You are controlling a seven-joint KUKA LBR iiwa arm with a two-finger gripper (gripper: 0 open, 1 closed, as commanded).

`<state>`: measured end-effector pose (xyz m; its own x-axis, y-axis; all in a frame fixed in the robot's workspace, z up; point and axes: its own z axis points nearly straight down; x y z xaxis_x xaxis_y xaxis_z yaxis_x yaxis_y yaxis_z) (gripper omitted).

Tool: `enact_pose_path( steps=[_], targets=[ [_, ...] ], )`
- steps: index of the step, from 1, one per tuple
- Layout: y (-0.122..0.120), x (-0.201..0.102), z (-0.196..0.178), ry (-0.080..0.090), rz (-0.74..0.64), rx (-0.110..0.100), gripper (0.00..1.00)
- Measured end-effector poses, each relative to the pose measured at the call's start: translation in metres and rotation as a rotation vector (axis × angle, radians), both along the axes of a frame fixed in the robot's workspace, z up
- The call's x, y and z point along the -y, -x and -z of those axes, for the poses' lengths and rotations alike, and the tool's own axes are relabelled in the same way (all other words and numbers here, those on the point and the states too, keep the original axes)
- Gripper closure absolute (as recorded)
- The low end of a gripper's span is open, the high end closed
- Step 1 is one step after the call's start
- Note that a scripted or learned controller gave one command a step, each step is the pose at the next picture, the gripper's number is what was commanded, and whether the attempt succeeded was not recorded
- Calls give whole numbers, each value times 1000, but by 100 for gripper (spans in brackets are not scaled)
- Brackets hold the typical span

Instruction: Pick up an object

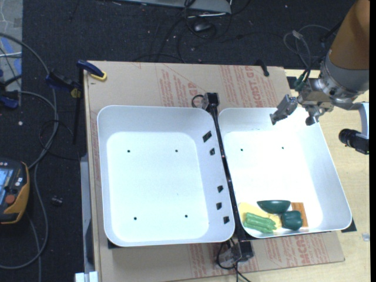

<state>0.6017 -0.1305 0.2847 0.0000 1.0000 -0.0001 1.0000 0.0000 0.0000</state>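
Starting at the near edge of the right bin (329,157), the things to pick lie huddled: a light green piece (259,221), a dark green bowl-like piece (274,205), a teal lump (292,220). I judge I am at the approach step; next I must travel down to that near corner. My claw (296,111) hangs over the far edge, fingers spread apart, holding nothing.

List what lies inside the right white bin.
In the shallow right white bin, near corner: dark green bowl, light green ridged piece, teal lump, atop yellow and orange flat pieces, partly covered.
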Motion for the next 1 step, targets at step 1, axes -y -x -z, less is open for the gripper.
enact_pose_path(
  steps=[1],
  targets=[
    [58, 10, 198, -1, 1, -7, 0]
  ],
)
